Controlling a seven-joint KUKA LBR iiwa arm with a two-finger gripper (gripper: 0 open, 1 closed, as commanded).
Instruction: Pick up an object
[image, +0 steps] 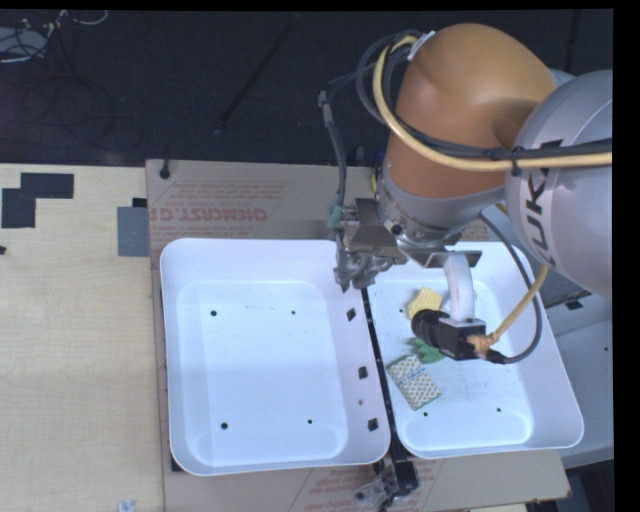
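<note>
My gripper (353, 272) hangs below the arm's orange band, over the far end of the wall between the two white bins. Nothing is visibly held in it. The right bin (540, 420) holds a yellow object (425, 300), a small green object (428, 352) and a flat speckled square pad (414, 382). All three lie to the right of the gripper and nearer the camera. A black fitting with a white hose (452, 330) hangs from the arm and covers part of the green object.
The left bin (200, 440) sits beside the right one on a brown board (240, 205). The arm's large grey and orange body (480, 130) covers the right bin's far side. A yellow cable (525, 305) loops over that bin.
</note>
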